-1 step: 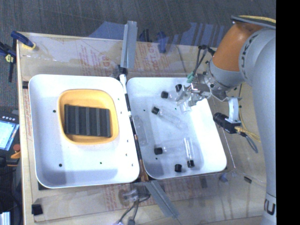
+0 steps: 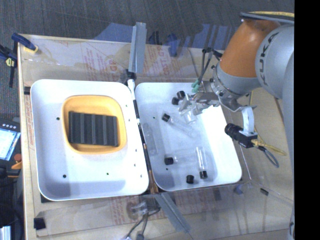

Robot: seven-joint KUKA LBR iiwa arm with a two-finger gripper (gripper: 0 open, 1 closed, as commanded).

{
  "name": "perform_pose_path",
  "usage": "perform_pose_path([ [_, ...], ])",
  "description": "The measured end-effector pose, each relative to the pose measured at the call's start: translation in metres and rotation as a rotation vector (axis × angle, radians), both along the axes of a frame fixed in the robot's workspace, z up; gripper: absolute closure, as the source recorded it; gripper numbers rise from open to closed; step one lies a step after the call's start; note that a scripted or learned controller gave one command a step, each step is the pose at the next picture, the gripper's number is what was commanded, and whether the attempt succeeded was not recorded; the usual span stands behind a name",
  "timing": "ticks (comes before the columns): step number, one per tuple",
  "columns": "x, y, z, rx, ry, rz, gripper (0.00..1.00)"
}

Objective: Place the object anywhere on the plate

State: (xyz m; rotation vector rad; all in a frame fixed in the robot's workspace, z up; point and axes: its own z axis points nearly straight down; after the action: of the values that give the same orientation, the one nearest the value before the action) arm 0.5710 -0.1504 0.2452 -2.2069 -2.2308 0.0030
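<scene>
Two white bins [image 2: 45,184], one yellow plate [image 2: 93,121] (left bin), several clear vials [image 2: 200,159] (right).

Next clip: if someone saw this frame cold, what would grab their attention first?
Probably the yellow plate with its dark ribbed insert, sitting in the left bin. Next, the grey arm's orange band at upper right, with the end effector reaching over the back of the right bin. That bin holds scattered clear vials with black caps, for example one near its front edge.
</scene>
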Motion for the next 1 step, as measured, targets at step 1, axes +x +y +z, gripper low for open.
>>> perform_pose_path([
  [1,0.0427,0.0322,-0.0487,0.001,0.001,0.291,1.00],
])
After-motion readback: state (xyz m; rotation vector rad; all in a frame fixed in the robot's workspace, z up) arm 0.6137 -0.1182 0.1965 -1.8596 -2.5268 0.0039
